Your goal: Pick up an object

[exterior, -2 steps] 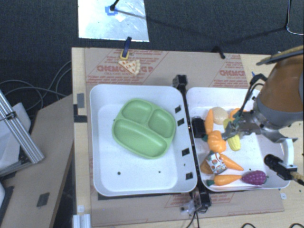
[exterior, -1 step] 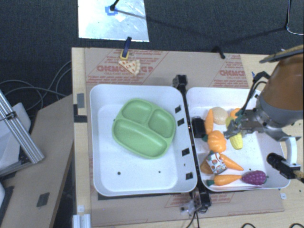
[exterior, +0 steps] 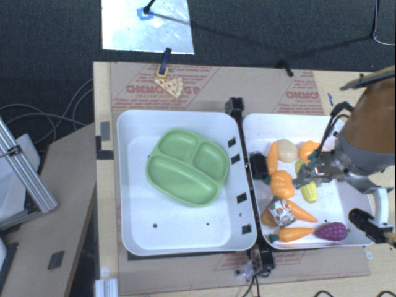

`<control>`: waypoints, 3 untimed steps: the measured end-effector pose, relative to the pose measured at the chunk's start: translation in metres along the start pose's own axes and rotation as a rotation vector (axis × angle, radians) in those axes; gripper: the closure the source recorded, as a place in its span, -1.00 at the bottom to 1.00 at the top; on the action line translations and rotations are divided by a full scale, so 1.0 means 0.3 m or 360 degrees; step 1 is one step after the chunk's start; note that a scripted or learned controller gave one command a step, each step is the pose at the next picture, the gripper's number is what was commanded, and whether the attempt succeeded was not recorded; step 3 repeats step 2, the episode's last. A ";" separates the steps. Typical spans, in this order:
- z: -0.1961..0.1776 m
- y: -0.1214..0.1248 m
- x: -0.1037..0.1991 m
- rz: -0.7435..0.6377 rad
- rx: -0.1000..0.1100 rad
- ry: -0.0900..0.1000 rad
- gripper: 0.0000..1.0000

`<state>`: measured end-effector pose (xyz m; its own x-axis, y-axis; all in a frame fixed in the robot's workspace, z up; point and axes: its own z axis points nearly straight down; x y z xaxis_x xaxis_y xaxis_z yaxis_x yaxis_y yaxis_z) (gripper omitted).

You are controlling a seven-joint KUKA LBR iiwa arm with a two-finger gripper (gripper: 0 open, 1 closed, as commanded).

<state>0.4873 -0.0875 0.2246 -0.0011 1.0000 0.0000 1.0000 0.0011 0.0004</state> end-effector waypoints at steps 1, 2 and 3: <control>0.031 0.047 0.022 -0.0006 -0.0003 -0.0001 1.00; 0.034 0.027 0.030 -0.0001 0.0000 -0.0001 1.00; 0.034 0.027 0.030 -0.0001 0.0000 -0.0001 1.00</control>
